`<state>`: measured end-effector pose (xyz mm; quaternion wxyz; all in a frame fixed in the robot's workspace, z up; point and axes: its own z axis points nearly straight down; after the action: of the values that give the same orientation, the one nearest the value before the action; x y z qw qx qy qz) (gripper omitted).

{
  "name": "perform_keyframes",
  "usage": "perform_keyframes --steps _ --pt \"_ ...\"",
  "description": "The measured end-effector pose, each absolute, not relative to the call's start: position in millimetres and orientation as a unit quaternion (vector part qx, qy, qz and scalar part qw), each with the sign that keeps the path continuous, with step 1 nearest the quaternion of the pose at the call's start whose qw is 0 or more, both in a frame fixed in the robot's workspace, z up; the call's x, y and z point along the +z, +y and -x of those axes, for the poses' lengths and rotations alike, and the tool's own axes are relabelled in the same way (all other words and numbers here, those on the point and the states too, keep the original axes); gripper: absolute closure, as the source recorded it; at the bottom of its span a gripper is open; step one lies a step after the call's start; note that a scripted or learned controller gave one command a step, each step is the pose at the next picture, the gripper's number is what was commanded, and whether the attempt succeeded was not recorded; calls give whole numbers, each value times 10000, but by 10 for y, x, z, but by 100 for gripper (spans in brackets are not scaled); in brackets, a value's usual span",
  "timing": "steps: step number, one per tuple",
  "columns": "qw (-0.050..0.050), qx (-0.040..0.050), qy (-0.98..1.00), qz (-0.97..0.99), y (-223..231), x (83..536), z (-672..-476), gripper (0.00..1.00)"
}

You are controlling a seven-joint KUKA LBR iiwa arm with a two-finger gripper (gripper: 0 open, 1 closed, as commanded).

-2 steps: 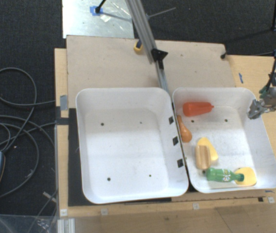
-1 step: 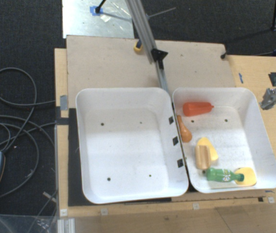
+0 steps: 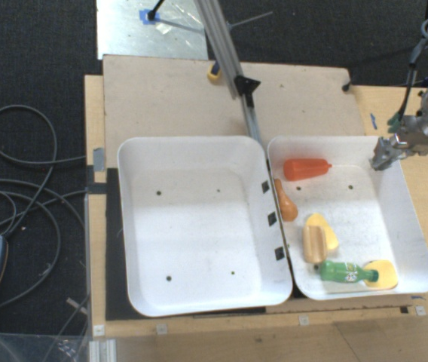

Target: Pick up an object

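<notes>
The right bin (image 3: 414, 225) holds several toy items. A red carrot-like piece (image 3: 306, 169) lies near its far side. An orange pear-shaped piece (image 3: 284, 202) rests against the left wall. A hot dog in a yellow bun (image 3: 317, 240) sits in the middle. A green bottle (image 3: 343, 271) lies near the front, touching a yellow piece (image 3: 383, 272). My gripper (image 3: 384, 155) hovers at the far right rim of this bin, apart from all the items, with nothing seen in it.
The left bin (image 3: 191, 225) stands beside the right one, with a divider carrying black clips (image 3: 271, 219) between them. A slanted metal pole (image 3: 225, 40) crosses the bench's back. Cables (image 3: 25, 172) lie on the floor at left.
</notes>
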<state>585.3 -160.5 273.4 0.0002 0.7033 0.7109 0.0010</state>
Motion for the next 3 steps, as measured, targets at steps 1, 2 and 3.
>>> perform_keyframes --steps 1,2,3 --pt "-1 13 7108 -7033 -1076 2570 -5923 100" --pt "-4 10 7107 -7035 -570 2422 -6012 100" --pt "4 18 7109 -7033 -97 2484 -6088 100"
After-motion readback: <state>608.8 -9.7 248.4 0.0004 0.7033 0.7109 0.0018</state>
